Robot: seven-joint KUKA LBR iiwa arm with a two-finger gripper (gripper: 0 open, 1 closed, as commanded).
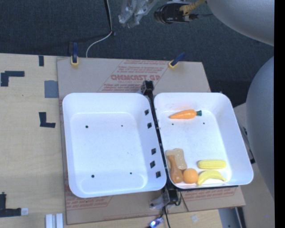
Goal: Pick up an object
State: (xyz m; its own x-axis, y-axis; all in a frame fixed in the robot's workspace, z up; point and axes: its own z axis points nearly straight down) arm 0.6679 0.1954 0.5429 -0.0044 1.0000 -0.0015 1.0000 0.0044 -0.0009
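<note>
The right bin (200, 140) holds all the objects. An orange carrot (183, 115) with a green top lies near its far side. At its near edge, a tan and brown bread-like piece (175, 163) touches a small orange ball (190, 176). Just right of them lie a yellow corn cob (211, 164) and a yellow banana (212, 177). My gripper (132, 13) is high at the top of the view, blurred, beyond the far end of the bins and well away from every object. Nothing is seen in it.
The left bin (107, 142) sits beside the right one on a cardboard sheet (133, 78) clipped at its far corners. A black hinge strip (152, 133) joins the bins. The grey arm (267, 89) fills the right side.
</note>
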